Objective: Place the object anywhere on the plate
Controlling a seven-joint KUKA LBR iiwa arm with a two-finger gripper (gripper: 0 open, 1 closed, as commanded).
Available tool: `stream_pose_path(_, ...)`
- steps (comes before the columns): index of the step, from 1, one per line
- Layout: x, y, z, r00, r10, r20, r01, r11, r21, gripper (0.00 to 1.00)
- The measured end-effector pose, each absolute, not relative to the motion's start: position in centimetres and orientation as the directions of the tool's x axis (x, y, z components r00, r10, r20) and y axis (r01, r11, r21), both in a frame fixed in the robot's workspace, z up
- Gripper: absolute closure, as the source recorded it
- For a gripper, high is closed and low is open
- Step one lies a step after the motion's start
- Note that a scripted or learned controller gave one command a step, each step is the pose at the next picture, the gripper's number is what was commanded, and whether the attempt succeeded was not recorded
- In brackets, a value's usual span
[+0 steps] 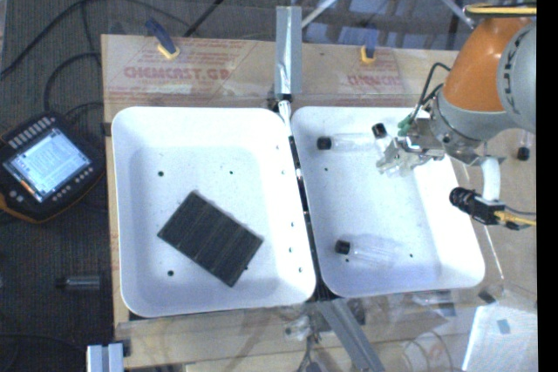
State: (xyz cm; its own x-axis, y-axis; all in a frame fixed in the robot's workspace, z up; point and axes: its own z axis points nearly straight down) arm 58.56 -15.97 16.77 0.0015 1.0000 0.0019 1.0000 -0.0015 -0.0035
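Observation:
The plate (209,238) is a dark ribbed rectangle lying at a slant on the floor of the left bin (131,187). In the right bin (436,274), one clear plastic bottle with a black cap (349,141) lies near the far wall. A second clear bottle (370,252) lies near the front wall. My gripper (394,158) hangs low over the right bin's far right part, just right of the far bottle. A small black cap (378,131) shows right beside it. Nothing can be made out in its grasp.
The grey arm with its orange band (479,74) reaches in over the right bin's far right corner. A ridge (296,187) divides the two bins. A teach pendant (45,161) lies off the bench on the left. Clamps (162,39) hold the board behind the bins.

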Motion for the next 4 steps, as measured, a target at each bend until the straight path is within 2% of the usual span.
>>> stream_pose_path(1,61.4,-7.9,25.8,0.021,1.000,-0.001,1.000,-0.021,-0.004,1.00)
stream_pose_path(2,66.9,-1.3,25.1,-0.252,0.968,-0.002,0.968,0.252,-0.003,1.00)
stream_pose_path(3,66.9,5.3,33.0,0.091,0.996,-0.004,0.996,-0.091,-0.003,1.00)
stream_pose_path(4,66.7,17.2,23.0,0.057,0.998,-0.003,0.998,-0.057,-0.006,1.00)
